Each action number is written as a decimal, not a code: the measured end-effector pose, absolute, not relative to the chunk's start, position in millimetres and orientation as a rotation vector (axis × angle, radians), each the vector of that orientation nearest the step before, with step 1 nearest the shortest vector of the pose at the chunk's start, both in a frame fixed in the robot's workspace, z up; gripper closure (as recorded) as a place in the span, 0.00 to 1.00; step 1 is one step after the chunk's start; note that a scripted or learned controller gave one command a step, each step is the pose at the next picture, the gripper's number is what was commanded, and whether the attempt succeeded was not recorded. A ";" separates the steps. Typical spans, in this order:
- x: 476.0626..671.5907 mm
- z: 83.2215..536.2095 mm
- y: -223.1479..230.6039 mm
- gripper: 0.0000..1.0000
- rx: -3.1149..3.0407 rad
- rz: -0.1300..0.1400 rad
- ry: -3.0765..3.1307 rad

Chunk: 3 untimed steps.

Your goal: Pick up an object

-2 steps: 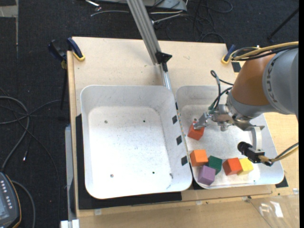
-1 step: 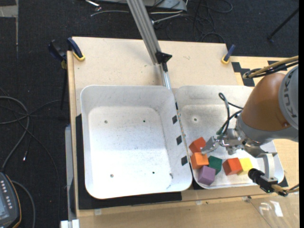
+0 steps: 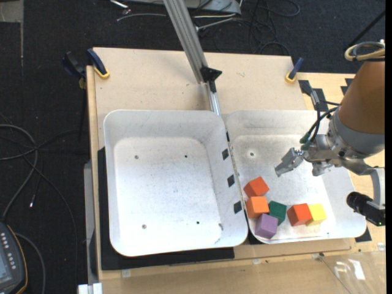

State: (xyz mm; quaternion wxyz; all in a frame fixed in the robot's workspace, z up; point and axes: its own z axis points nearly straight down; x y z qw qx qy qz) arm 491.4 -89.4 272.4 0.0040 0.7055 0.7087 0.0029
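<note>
Tool (image 3: 301,163) with fingers spread wide, gripping nothing, above the right shallow white bin (image 3: 343,225); small coloured cubes, including an orange cube (image 3: 256,187), cluster near its front edge.

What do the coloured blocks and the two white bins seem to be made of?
Blocks, such as the purple block and yellow block: probably painted wood or plastic; flat matte colour, crisp edges. Left bin and right bin: likely moulded plastic; rounded corners, scuffed, speckled surface.
</note>
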 end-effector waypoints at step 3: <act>542.1 228.1 -158.7 0.00 2.223 -0.001 2.216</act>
